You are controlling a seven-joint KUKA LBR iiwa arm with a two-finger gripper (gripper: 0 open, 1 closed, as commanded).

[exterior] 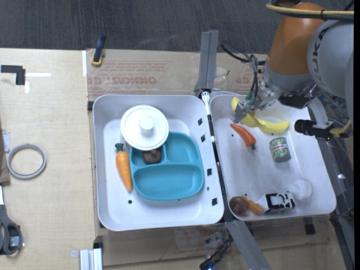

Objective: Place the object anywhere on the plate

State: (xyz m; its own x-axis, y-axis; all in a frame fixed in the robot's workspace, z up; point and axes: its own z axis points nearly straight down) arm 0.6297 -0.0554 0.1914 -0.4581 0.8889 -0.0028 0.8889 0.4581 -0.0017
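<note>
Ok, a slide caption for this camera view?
Gripper at the banana in the right bin; blue plate waits in the left bin.

Yellow banana [269, 125] in right bin, blue plate [169, 176] left

- The bench [45, 207] has a pale wood top on its left part and a brown cardboard sheet [146, 72] further back.
- 2 shallow white bins sit on it side by side: the left bin [107, 207] and the right bin [320, 201], their inner edges nearly touching.
- A grey ring [25, 161] lies on the wood, left of the bins.
- Scissors [8, 235] lie at the left edge, nearer than the ring.
- A small blue-and-yellow tool [99, 50] rests at the cardboard's back left corner.
</note>
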